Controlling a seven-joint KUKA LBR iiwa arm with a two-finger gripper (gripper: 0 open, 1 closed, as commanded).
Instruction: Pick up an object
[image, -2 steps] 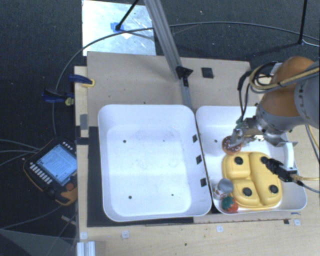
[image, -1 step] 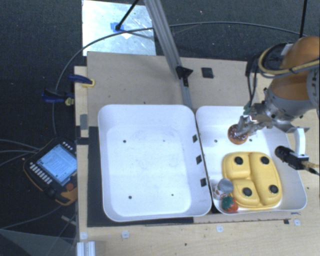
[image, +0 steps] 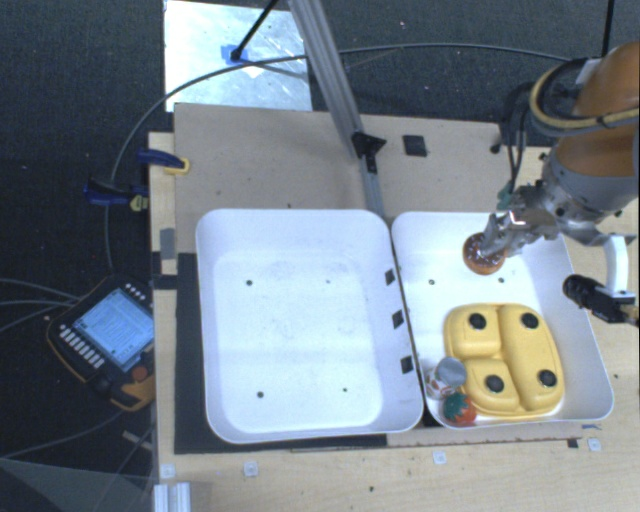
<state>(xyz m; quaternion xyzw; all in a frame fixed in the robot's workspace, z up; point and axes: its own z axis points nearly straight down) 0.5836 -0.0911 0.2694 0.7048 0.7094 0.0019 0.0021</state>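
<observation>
Hand sits low at the twelve o'clock end of the right bin, right over a small round orange-brown object; I can't tell whether it grips it. At six o'clock from it I see a yellow block, with a small grey piece and a red-green one at the block's eight o'clock. Left bin lies alongside on the table.

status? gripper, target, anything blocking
Gripper low in right bin, right at small brown round object; grasp unconfirmed. Yellow block and small items sit nearer the front, clear of it.
</observation>
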